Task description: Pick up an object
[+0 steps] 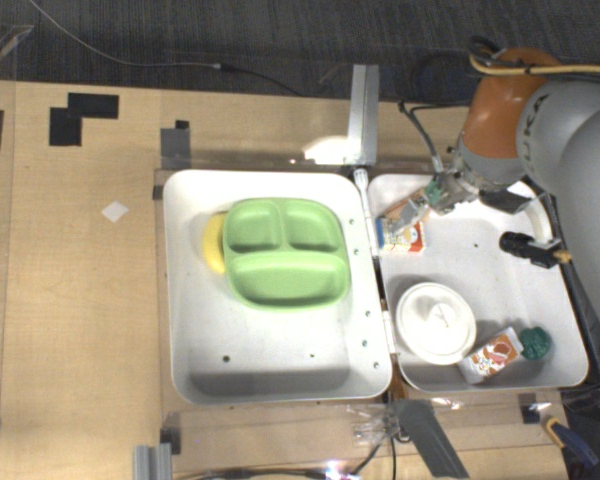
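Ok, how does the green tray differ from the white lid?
The green tray lies in the left bin; the white lid lies in the right bin. The tray is a rounded rectangle with three compartments; the lid is round. The tray looks larger. Both lie flat.

The wooden counter [80,298] carries black tape patches [80,116] at its far left. A thin cable [130,58] runs across the dark carpet [230,8] beyond.
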Action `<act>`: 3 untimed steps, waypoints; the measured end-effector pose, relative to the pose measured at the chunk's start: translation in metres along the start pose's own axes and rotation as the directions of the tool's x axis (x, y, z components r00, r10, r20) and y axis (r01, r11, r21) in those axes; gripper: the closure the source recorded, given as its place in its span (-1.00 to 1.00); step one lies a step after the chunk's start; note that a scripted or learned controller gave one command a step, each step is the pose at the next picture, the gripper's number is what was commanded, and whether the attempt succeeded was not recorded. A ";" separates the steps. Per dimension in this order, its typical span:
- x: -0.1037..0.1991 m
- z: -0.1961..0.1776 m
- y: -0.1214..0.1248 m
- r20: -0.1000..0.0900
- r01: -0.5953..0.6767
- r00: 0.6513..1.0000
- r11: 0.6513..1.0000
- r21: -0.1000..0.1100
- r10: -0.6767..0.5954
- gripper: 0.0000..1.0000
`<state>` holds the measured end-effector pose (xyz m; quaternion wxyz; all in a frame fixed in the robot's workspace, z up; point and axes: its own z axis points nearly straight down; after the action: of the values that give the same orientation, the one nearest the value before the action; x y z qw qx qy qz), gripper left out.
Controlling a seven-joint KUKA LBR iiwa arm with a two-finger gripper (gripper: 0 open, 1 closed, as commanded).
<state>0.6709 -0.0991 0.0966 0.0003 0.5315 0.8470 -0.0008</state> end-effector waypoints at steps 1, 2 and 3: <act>0.046 0.000 -0.086 0.009 -0.050 0.999 0.998 -0.024 0.050 -1.00; -0.007 0.000 -0.030 0.012 0.014 1.000 1.000 -0.024 -0.013 -1.00; 0.002 -0.004 -0.012 0.013 0.325 0.946 0.946 -0.008 -0.324 -1.00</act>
<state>0.6594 -0.1019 0.1007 0.0079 0.3850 0.9229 0.0003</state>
